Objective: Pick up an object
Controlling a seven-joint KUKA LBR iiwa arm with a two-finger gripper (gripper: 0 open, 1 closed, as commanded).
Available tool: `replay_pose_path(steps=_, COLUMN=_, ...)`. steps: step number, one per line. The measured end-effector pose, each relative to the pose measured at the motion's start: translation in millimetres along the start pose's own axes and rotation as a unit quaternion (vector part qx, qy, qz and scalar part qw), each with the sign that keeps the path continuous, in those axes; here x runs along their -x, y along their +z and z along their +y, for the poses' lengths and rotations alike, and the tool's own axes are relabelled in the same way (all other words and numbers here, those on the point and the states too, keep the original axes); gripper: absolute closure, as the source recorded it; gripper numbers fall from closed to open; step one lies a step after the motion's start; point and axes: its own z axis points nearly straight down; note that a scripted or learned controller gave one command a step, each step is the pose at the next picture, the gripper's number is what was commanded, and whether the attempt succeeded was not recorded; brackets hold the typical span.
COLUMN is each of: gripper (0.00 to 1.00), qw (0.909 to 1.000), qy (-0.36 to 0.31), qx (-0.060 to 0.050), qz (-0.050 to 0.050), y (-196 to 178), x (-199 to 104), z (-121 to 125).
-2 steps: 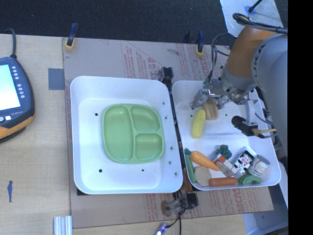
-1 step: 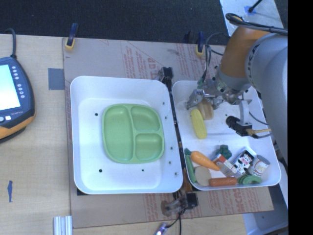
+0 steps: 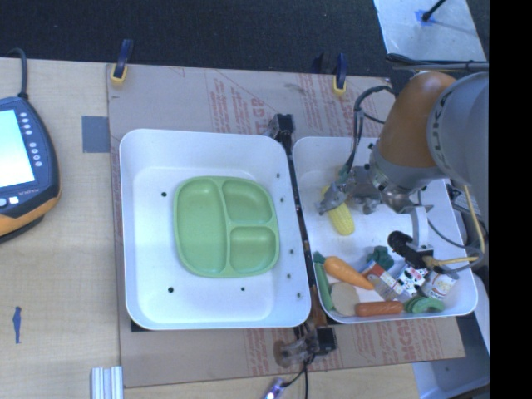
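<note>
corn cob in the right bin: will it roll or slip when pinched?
The corn cob looks rounded and tapered, so it probably rolls if nudged sideways. Its glossy yellow surface suggests toy plastic: likely light, stiff and somewhat slippery. The gripper sits right over it.

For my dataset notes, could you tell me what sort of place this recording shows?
Most likely a robotics lab bench set up for grasping trials: two white bins clamped onto cardboard, a teach pendant at the left, and toy food such as a corn cob under the arm's gripper.
</note>
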Motion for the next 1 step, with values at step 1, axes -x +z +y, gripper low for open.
replay_pose_path(steps=1, gripper=0.00, qw=1.0000, qy=0.000, qx=0.001, qz=0.000, y=-0.5, x=12.9, z=25.8)
